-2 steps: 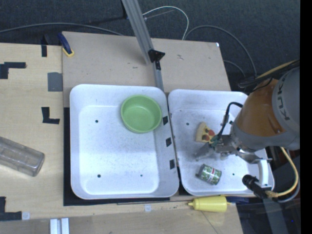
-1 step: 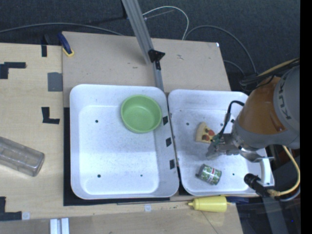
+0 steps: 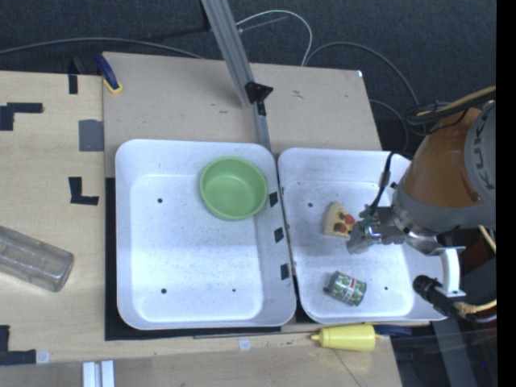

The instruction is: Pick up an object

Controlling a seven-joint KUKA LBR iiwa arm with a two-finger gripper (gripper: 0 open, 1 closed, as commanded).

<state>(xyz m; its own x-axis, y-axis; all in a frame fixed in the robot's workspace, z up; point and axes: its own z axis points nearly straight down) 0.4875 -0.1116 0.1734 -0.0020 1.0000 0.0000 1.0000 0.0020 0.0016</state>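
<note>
While reaching in from the right over the right bin, hovering with gripper just beside one pizza slice toy; fingers' state impossible to tell. Also lying there: one green can. Sitting in left bin: one green bowl.

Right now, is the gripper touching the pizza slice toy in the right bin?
Cannot tell. In the camera view the gripper sits right against the pizza slice toy, their outlines meeting with no white bin floor between them, but overlap from this slant could hide a gap.
</note>
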